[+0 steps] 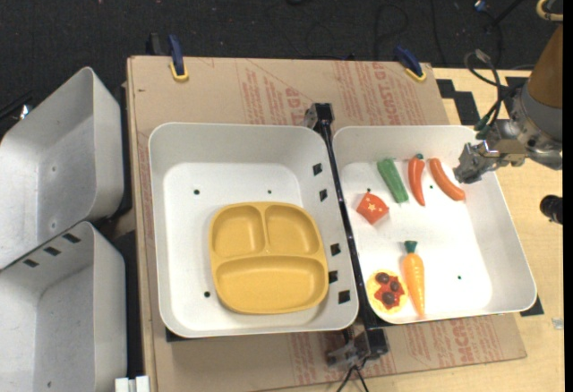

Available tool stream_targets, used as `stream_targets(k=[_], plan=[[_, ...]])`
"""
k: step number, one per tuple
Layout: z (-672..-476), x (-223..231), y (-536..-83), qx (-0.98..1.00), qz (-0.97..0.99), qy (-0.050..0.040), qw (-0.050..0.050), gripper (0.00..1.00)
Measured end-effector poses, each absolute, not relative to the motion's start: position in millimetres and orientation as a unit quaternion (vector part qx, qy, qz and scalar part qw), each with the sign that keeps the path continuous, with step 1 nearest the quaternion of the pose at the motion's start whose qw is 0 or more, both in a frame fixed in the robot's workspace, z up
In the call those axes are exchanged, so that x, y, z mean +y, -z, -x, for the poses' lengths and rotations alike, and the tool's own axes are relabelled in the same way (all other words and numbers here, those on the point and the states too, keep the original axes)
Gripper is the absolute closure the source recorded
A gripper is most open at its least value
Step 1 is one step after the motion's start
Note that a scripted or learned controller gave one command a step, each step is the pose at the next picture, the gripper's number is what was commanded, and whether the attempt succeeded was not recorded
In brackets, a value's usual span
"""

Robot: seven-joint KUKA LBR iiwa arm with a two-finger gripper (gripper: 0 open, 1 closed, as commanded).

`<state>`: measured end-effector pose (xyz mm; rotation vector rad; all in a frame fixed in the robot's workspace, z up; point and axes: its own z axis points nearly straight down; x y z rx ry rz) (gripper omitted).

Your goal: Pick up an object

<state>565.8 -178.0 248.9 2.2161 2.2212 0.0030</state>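
The right bin (501, 229) holds several toy foods: a green piece (392, 180), a slim red chili (417, 178), an orange sausage-like piece (446, 179), a red chunk (373, 208), a carrot (413, 278) and a small yellow plate with dark berries (389, 292). My gripper (472, 165) hangs over the bin's upper right edge, just right of the orange sausage piece. Nothing shows between its fingers.
The left bin (175, 202) holds a yellow divided tray (267, 258). A black divider with clips (336, 202) runs between the bins. Two spare white bins (54, 202) stand off the bench at the left. Cables lie behind the bench.
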Motion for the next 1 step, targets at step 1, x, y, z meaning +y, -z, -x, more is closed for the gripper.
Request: stream_targets(k=[1], plan=[[-565.9,-130.9,-250.5,0.710,-0.705,-0.0005,0.000,1.00]])
